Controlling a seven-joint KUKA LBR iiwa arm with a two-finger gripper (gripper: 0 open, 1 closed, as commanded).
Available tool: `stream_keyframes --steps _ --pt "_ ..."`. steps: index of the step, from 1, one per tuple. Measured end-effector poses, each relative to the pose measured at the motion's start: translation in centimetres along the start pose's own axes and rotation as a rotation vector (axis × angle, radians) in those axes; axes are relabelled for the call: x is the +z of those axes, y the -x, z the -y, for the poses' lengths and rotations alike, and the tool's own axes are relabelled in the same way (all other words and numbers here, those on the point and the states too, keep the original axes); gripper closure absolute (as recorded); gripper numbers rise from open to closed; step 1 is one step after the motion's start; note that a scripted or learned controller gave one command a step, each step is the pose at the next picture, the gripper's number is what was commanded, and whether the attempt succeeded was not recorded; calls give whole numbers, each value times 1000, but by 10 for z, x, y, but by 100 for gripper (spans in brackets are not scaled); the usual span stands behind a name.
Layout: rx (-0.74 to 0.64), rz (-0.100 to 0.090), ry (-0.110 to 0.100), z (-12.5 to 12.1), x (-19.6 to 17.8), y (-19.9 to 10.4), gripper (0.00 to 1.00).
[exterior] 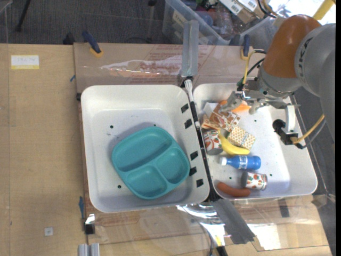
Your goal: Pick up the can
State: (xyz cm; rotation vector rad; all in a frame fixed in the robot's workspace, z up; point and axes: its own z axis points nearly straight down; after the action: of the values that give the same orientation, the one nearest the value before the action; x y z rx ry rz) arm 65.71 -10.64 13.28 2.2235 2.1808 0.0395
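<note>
Both white bins look like smooth, slightly glossy moulded plastic. The teal divided plate reads as matt plastic, barely any shine. The can is seen with a printed label and a dull metal end. A glossy blue plastic bottle is noticed too. The desk looks like pale, matt wood, with clear shiny plastic sheeting taped down behind the bins.

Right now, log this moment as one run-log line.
task: pick up can | gripper: over right bin's far end, above snack packets | can: lying near front, untouched | left bin: teal tray
</note>
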Motion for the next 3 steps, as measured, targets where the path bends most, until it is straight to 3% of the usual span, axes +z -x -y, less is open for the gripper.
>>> stream_keyframes --steps 1,2,3 --pt "6 2 11 6 6 -5 0" --pt "50 4 -24 -11 43 -12 0" --pt "48 6 -19 -13 30 -11 100"
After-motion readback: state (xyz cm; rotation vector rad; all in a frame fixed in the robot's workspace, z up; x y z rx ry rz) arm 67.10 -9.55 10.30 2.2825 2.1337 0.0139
